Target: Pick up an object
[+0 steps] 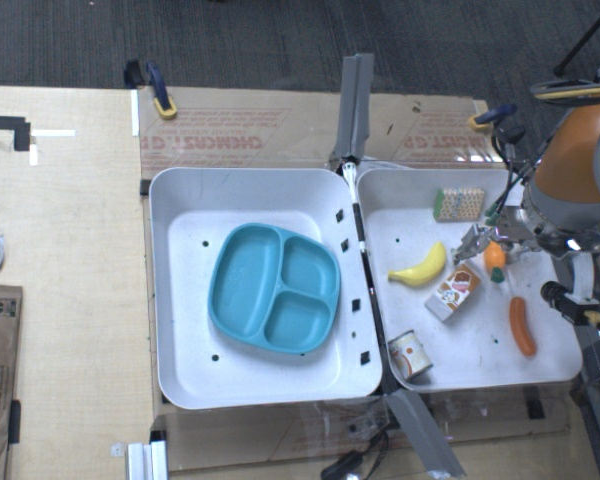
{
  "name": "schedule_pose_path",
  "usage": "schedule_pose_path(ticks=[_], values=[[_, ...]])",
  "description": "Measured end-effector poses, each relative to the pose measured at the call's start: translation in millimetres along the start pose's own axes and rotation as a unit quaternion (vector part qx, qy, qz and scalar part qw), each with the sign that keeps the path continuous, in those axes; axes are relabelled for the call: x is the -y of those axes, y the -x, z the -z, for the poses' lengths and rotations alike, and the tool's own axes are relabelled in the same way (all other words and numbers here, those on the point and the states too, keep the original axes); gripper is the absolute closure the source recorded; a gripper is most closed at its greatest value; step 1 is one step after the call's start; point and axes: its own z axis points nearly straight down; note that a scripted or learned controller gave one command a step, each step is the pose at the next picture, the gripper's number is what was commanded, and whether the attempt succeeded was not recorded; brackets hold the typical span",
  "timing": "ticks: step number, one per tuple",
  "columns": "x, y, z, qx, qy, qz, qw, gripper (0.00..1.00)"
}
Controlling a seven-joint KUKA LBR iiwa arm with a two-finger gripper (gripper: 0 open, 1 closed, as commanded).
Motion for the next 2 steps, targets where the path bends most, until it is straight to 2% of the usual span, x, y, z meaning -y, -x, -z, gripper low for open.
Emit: schedule_pose_path(ticks=[1,2], values=[[-0.1,0.7,9.1,0.0,0.0,-0.001,1.0,1.0],[-0.1,0.7,9.1,0.0,0.0,-0.001,1.0,0.0]])
